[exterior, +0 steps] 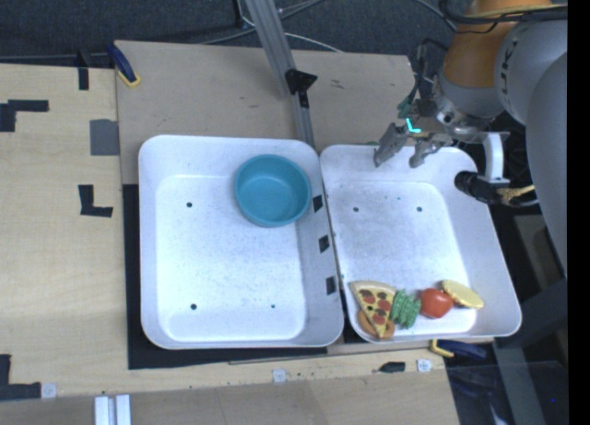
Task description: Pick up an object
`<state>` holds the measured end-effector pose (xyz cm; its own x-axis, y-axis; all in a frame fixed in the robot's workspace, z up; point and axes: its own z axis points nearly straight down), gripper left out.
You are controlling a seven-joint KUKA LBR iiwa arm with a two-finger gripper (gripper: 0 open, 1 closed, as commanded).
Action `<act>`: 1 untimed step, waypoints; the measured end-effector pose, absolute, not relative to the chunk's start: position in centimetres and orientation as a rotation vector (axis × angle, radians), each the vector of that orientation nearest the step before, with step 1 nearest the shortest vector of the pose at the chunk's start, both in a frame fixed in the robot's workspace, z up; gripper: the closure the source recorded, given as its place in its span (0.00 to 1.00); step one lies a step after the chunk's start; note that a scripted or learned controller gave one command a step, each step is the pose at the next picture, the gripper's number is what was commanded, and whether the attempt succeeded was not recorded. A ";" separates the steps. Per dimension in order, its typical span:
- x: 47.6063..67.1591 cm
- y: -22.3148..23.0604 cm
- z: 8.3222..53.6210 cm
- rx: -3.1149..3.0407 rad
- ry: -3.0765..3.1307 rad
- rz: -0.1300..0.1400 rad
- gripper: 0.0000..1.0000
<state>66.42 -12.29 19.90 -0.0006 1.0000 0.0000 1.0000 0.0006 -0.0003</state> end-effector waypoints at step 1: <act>66.4 -12.3 19.9 -2.221 -2.222 0.000 0.00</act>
